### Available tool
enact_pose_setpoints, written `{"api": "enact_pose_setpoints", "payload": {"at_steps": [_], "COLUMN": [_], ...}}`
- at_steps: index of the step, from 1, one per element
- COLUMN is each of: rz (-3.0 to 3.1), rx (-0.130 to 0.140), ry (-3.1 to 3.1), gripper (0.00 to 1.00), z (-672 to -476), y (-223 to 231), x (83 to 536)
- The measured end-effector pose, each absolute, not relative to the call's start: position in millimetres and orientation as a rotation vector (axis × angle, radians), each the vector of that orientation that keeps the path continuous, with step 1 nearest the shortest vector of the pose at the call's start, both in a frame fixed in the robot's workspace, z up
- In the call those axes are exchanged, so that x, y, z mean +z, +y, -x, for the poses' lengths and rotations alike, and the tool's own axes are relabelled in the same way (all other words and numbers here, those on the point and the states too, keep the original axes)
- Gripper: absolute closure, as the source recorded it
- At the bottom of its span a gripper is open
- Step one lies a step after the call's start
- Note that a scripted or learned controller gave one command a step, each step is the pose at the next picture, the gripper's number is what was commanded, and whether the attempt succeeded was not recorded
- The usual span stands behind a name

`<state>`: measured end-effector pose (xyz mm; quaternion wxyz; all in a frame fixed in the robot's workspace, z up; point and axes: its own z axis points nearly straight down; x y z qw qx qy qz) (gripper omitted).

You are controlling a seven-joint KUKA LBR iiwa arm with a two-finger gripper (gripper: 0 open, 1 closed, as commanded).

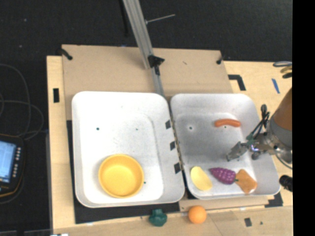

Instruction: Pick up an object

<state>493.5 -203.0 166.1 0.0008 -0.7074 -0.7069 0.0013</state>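
Observation:
The right bin [206, 107] holds several small things. An orange sausage-shaped piece [227, 123] lies near its back. Along its front edge lie a pale yellow oval piece [201, 178], a purple bunch of grapes [222, 175] and an orange chunk [246, 180]. My gripper [235, 153] reaches in from the right, low over the bin. It is above and just behind the grapes and the orange chunk, and in front of the sausage piece. Nothing shows in its grasp.
A yellow bowl [121, 175] sits in the front of the left bin [118, 117]. An orange ball [197, 214] and a green object [157, 218] lie on the bench in front of the bins. A slanted metal rail [141, 33] rises behind them.

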Motion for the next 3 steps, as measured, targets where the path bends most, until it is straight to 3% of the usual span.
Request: {"api": "enact_pose_setpoints", "payload": {"at_steps": [1, 2, 3], "rz": [2.22, 2.229, 2.223], "rx": [0.005, -0.007, -0.006], "ry": [-2.218, -2.22, -2.232], "gripper": [0.0, 1.0, 1.0], "z": [-494.2, -497.6, -506.0], "y": [-198.7, -199.5, -197.6], "x": [104.2, 118.7, 180.6]}}
